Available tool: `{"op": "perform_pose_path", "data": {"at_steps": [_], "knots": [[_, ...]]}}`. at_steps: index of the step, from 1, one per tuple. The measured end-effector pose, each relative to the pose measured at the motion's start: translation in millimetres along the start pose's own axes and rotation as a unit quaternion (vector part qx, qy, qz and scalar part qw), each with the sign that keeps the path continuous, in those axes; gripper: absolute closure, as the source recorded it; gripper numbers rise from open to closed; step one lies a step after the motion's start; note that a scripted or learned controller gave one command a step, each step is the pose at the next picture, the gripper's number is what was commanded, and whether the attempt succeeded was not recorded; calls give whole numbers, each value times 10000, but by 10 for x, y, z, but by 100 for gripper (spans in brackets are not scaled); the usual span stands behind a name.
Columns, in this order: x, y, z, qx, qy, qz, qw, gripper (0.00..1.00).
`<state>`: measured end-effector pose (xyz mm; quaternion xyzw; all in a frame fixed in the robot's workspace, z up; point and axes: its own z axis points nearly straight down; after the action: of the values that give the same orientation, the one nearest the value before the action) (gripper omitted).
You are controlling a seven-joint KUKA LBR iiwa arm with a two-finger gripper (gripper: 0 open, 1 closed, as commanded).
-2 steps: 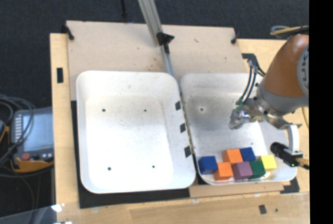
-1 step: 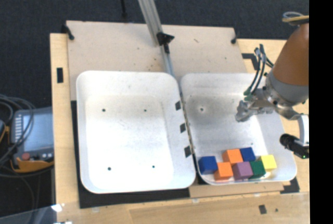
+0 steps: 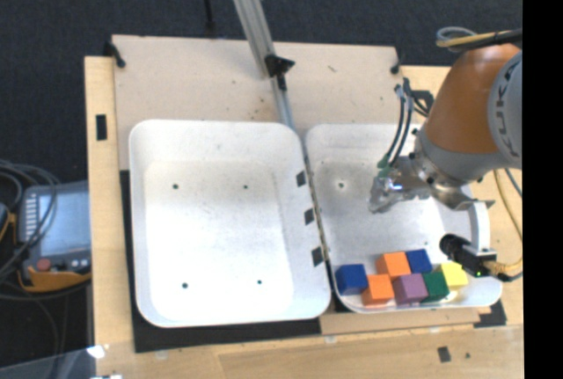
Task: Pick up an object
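Blocks clustered at the near edge of the right bin, touching one another. Gripper hangs above bare floor, farther in than the cluster; finger state: cannot tell. Approach step, I judge. Next: shift nearward over one block, descend.

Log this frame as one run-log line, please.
phase: approach | gripper: over right bin, nothing seen held | blocks: clustered at near edge | left bin

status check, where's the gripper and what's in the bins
Gripper over the right bin, above the blocks, nothing seen held. Coloured blocks clustered at that bin's near edge. Path down to them unobstructed.
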<state>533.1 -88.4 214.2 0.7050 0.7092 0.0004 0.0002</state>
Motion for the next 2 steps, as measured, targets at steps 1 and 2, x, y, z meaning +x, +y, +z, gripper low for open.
{"op": "perform_pose_path", "data": {"at_steps": [1,2], "knots": [[512,44,-147,-15,7,-12,10000,100],[1122,6,-106,5,10,-13,10000,100]]}}
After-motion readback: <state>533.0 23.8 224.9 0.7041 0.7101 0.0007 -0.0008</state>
